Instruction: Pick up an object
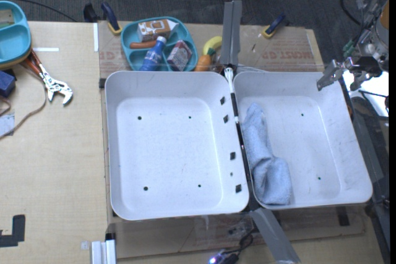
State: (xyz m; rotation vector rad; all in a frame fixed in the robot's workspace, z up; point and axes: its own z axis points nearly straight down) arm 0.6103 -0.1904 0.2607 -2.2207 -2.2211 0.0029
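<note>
A pale blue-grey cloth (265, 161) lies crumpled along the left side of the right bin (322, 133), running from its middle down to the near left corner. At the view's right edge, over the far right corner of that bin, is my gripper (346, 71), among cables and partly cut off by the frame. It is well apart from the cloth, up and to the right of it. The left bin (167, 145) shows bare white floor.
Behind the bins a teal tray (159, 43) holds a small box, a blue bottle and packets, with a banana and a carrot beside it. A wrench (52, 86) and a blue dish (12, 31) lie on the wooden bench to the left.
</note>
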